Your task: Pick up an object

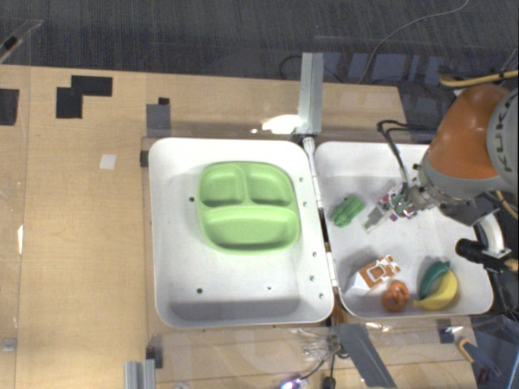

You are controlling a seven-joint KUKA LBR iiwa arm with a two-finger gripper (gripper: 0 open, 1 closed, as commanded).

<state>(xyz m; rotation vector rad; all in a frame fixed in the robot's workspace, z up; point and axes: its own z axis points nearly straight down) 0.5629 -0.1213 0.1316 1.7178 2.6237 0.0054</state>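
Note:
In the right bin (454,241) lie a small green toy (348,211), an orange and white piece (376,272), a red-orange round fruit (396,296) and a yellow banana with a green end (438,286). My gripper (375,217) hangs low over the middle of this bin, just right of the green toy and apart from it. Nothing shows held in it. The arm's orange band (469,140) sits above the bin's right side and hides part of it.
The left bin (174,274) holds a light green divided plate (246,206). A metal divider (318,217) runs between the two bins. Cables and brackets lie behind the right bin.

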